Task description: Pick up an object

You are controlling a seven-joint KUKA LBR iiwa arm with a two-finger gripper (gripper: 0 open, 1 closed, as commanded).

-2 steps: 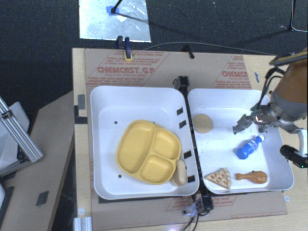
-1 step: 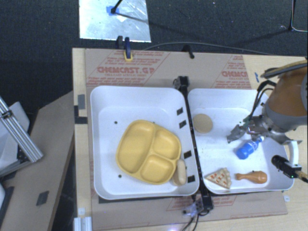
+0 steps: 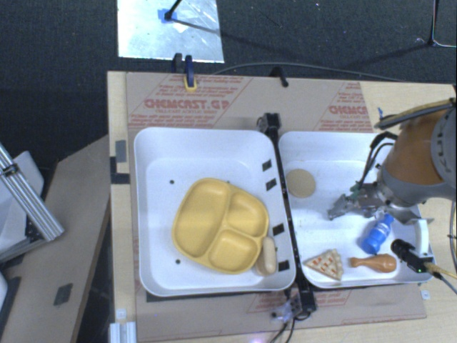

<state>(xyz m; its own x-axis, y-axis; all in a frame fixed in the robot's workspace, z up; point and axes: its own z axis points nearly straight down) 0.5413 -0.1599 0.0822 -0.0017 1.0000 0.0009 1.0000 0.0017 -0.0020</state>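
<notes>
we are listing the counter from left to right. the left bin is holding a yellow divided tray with three compartments, lying flat and turned at an angle; a small tan bread roll is lying just beside its lower right corner, against the bin's right wall. black clips are running down the seam between the two bins.

the right bin is holding four loose items. a flat tan disc, perhaps a cookie, is sitting near the upper left. a pizza slice is lying at the lower edge, with a drumstick just to its right. a blue bottle is lying tilted above the drumstick.

the claw is hanging low over the middle of the right bin, just beside the bottle's upper left, pointing left. we are seeing nothing between its fingers, and we cannot tell whether it is released or clenched.

we are judging the bottle the nearest candidate. it is looking like light, rigid plastic, smooth and round, so it may roll or slip out of a pinch; gripping across the body, square to its long axis, should hold best. the drumstick and pizza slice are looking like hard toy food, light, with the slice too flat to grip easily.
</notes>
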